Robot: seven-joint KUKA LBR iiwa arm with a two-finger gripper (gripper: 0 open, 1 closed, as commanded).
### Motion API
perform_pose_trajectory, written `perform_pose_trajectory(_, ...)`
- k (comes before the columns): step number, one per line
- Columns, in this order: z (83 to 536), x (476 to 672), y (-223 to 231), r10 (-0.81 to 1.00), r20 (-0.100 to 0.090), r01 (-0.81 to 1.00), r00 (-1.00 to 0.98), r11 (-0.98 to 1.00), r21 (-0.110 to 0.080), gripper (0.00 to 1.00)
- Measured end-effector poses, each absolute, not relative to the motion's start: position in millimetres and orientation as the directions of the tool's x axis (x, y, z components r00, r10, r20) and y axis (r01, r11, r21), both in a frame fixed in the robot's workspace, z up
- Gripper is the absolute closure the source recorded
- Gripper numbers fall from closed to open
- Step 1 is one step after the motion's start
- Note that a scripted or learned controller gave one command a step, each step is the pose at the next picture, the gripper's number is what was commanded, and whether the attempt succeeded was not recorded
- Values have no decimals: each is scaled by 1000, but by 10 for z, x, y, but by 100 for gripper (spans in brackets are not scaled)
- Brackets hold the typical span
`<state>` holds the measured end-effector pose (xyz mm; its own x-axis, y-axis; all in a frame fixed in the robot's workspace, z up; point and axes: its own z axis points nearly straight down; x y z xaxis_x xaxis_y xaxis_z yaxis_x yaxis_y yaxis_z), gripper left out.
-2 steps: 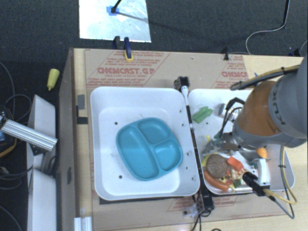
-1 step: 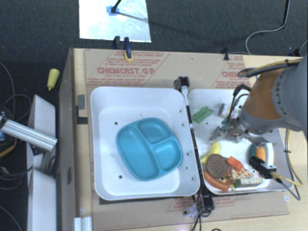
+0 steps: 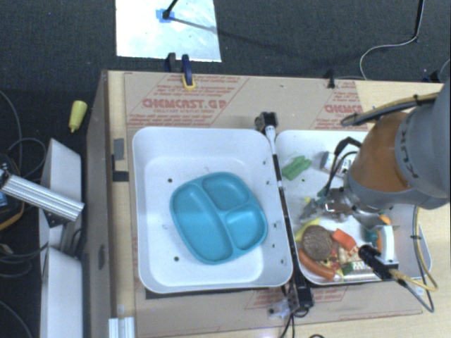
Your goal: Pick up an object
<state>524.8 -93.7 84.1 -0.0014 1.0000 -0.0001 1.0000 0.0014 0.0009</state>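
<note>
Objects for picking are lying jumbled in the right bin (image 3: 296, 144): a green piece (image 3: 296, 167) near its far left side, and a brown round item (image 3: 317, 241), orange pieces (image 3: 344, 237) and a red-orange piece (image 3: 315, 265) crowding toward its near edge. Grey, with an orange band, the arm (image 3: 394, 162) is reaching over this bin with its gripper (image 3: 330, 203) hanging low above the clutter; whether it is released or clenched cannot be told. A blue divided plate (image 3: 218, 216) is lying alone in the left bin (image 3: 151, 153).
</note>
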Motion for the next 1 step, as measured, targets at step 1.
perform_pose_trajectory(1,848,6107,-1597,1000,-1,1000,-3,3,2,0)
